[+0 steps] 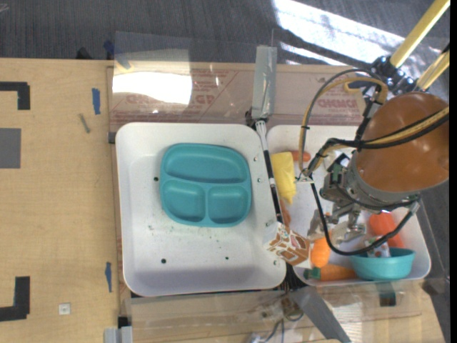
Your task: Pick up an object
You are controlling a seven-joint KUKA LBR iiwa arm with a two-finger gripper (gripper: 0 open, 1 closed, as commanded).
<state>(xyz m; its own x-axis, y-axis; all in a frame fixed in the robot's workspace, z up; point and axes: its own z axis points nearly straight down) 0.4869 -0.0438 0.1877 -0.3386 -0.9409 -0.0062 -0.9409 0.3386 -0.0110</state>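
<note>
Hovering low inside right shallow white bin: end effector; finger state cannot tell, wrist and cables hide it. Beside it: yellow block, orange carrot-shaped toy, teal bowl. Left shallow white bin holds teal three-compartment plastic tray, lying flat.

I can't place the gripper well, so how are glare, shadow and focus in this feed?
Camera view: strong glare on the clear panel behind the left bin and a sunlit patch on the floor; the teal tray is evenly lit and sharp; the arm shades and hides much of the right bin, and the gripper is cluttered by cables.
</note>
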